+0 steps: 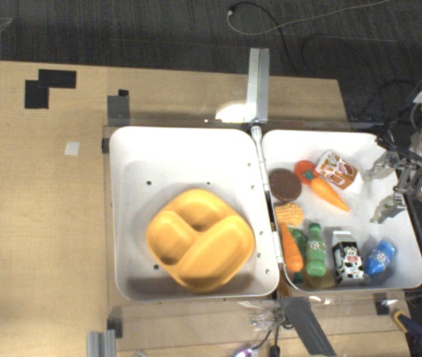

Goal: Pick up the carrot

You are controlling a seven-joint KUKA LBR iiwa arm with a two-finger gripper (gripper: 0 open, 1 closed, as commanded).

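An orange carrot lies flat in the right bin, toward its upper middle, tapering to a point at lower right, its thick end at upper left. It sits just below a small carton and beside a red tomato. A second orange carrot, green-topped, lies lengthwise along the bin's left wall, near the bottom.

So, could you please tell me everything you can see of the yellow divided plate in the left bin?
The yellow divided plate looks like smooth moulded plastic, rounded in outline, with raised ridges splitting it into three compartments. It lies open side up on the floor of the left bin, towards the near right part and turned at an angle to the walls. Nothing lies in its compartments and no other object touches it.
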